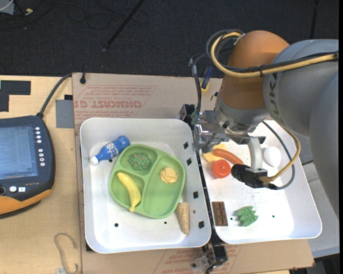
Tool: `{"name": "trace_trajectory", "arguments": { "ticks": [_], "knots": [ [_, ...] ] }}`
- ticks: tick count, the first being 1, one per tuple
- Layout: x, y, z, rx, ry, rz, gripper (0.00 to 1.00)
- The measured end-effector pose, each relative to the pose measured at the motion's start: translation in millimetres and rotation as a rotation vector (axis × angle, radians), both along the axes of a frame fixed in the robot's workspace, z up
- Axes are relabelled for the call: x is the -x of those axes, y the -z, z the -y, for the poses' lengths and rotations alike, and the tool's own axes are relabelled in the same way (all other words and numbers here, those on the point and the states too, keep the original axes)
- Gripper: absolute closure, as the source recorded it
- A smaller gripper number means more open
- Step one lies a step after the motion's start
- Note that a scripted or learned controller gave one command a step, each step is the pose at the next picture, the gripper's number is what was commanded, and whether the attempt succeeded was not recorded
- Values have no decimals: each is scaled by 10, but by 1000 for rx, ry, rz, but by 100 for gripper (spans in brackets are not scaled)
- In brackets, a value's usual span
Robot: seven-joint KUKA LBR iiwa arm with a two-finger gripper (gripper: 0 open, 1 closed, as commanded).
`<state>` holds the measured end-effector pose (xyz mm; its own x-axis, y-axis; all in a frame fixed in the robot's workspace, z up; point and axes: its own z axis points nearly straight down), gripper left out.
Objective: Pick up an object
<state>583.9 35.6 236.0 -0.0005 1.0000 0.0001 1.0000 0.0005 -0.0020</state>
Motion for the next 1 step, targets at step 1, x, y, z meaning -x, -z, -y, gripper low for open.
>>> {"name": "trace_trajectory", "arguments": {
  "ticks": [1],
  "knots": [
    [2,195,-38,1,-1,-4,100]
  ]
}}
